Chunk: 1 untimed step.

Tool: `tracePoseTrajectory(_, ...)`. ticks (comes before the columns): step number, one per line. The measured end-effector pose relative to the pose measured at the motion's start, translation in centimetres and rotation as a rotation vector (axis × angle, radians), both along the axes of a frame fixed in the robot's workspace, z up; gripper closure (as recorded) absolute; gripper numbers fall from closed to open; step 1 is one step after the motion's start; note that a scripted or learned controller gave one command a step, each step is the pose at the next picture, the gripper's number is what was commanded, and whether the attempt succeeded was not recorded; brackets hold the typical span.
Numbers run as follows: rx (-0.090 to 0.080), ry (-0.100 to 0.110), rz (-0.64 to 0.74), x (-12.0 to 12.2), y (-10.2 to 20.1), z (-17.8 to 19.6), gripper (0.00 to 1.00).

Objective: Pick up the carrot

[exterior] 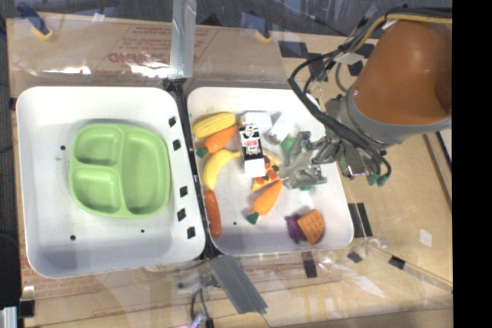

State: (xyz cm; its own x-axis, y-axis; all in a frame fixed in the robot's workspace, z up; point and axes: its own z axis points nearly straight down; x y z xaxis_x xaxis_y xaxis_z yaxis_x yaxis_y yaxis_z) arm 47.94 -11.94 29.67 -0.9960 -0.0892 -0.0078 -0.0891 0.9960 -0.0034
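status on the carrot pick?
Gripper low in right bin, just above carrot. Carrot lying in bin, not lifted. Banana and small box crowd its left.

orange carrot [267, 198], yellow banana [216, 165], lime-green divided plate [121, 170], white bins [46, 242], orange arm band [407, 73]

The grey arm with its orange band [407, 73] ran off the right edge. The metal two-finger gripper [296, 165] covered part of a small yellow-orange item [267, 179], leaving its shape unclear.
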Motion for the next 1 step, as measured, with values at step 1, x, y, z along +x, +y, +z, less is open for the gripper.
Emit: tracePoseTrajectory(1,0.002,0.007,-0.001,-0.08,0.02,-0.33,0.00)
